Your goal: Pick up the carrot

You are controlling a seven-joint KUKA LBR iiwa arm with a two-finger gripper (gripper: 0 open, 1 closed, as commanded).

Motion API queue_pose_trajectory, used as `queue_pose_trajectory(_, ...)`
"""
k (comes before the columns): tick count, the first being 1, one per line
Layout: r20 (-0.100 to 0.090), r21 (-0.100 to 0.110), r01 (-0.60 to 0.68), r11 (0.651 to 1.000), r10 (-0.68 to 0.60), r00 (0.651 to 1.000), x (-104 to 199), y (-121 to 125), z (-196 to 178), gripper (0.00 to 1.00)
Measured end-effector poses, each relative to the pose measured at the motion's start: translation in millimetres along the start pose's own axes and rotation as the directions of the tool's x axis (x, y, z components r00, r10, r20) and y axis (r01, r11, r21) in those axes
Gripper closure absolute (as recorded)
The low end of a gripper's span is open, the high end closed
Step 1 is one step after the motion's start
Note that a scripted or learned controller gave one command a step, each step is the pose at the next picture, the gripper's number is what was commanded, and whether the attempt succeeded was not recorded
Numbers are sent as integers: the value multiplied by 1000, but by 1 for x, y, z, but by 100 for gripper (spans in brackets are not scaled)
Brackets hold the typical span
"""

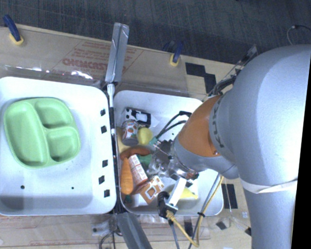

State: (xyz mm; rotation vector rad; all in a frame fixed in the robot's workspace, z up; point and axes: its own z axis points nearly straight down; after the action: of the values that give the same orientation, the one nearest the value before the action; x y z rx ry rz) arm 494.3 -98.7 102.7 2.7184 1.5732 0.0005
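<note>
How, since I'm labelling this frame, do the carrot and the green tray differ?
The carrot is orange and slim; the green tray is broad, with three compartments. The carrot lies crowded among packets in the right bin; the green tray lies in the left bin. Both rest in white bins.

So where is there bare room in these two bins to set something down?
The left bin has most room: its bare floor between the green plate and the near wall. In the right bin, a bare strip lies along the far wall. Its left half is crowded: the carrot lies among other items, near the gripper.
</note>
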Motion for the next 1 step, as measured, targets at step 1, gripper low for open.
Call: queue_pose_trajectory(1,1,1,-265,964,265,964,6,-1,11,100)
